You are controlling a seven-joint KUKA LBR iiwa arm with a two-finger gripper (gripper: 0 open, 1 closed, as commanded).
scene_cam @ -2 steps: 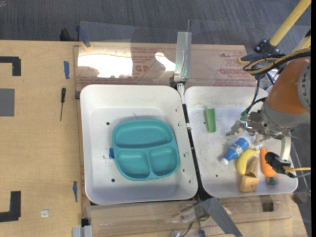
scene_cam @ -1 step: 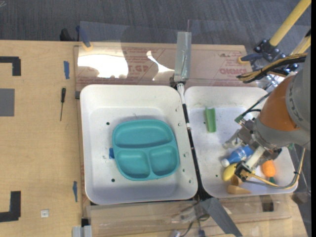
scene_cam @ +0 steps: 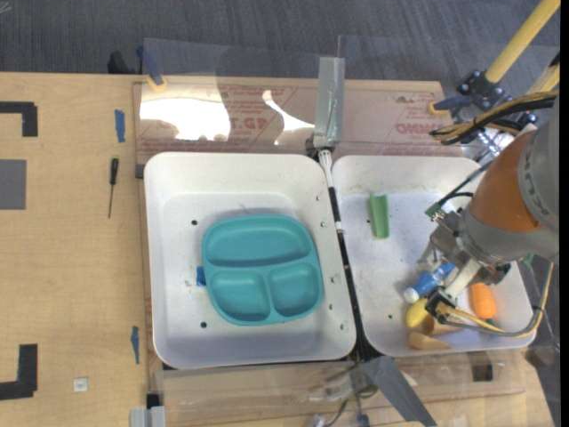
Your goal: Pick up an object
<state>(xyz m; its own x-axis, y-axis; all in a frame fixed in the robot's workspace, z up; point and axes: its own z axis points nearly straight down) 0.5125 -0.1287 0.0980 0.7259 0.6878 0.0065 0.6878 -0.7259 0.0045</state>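
Camera view: clear panel [scene_cam: 418,114] print unreadable, mirrored.

**Colours on the bench and in the two bins**

Both bins are white: the left bin [scene_cam: 169,238] and the right bin [scene_cam: 391,327]. The left one holds a teal divided plate [scene_cam: 260,269]. In the right bin, a small green block [scene_cam: 380,215] lies at the far side. Near the arm there is a blue and white object [scene_cam: 427,285], a yellow object [scene_cam: 418,314], an orange object [scene_cam: 483,302] and a tan piece [scene_cam: 429,342]. The arm [scene_cam: 507,203] is grey with an orange band. The bench [scene_cam: 62,283] is light brown with black marks and small blue tape pieces. A yellow pole [scene_cam: 529,29] stands at the far right.
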